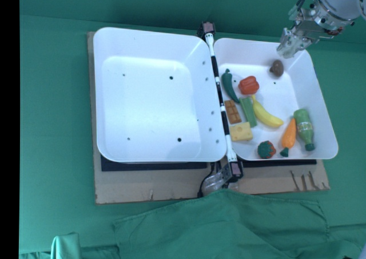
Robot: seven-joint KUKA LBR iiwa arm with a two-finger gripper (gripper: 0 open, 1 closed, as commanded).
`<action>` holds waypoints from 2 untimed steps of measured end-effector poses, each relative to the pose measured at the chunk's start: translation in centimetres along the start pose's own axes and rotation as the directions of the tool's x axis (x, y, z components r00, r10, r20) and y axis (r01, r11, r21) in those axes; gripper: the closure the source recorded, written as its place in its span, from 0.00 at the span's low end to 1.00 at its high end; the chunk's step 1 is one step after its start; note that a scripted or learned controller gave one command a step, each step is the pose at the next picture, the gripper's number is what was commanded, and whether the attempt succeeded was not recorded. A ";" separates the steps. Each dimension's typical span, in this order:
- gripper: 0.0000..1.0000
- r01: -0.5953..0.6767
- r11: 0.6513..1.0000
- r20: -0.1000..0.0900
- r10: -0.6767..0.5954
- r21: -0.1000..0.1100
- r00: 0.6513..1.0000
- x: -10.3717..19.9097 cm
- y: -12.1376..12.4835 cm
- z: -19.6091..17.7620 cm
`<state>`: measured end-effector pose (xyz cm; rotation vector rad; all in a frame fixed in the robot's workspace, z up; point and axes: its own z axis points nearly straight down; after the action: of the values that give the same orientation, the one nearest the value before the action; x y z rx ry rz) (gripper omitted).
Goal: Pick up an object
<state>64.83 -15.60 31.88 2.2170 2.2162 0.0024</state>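
Note:
My gripper point(289, 45) hangs over the far right corner of the right bin point(320, 100), just above and to the right of a small brown round object point(277, 68). Nothing shows between its fingers. The right bin holds several toy foods: a dark green pepper point(229, 85), a red pepper point(249, 84), a brown waffle piece point(232, 111), a green stick point(248, 111), a yellow banana point(266, 116), a yellow cheese block point(241, 132), a red and green strawberry point(266, 149), an orange carrot point(289, 135) and a green bottle point(304, 128).
The left bin point(154, 95) lies beside the right one, with a black-and-white divider bar point(218, 95) between them. Both rest on a cardboard sheet point(148, 192). Green cloth point(229, 226) is bunched at the front.

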 end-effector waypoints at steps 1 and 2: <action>1.00 -0.001 1.000 -0.002 0.001 0.009 1.000 -0.1 4.0 9.6; 1.00 -0.004 1.000 0.003 0.004 -0.005 1.000 -0.3 4.1 7.4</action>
<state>69.01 -15.90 24.47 2.2173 2.2074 0.0044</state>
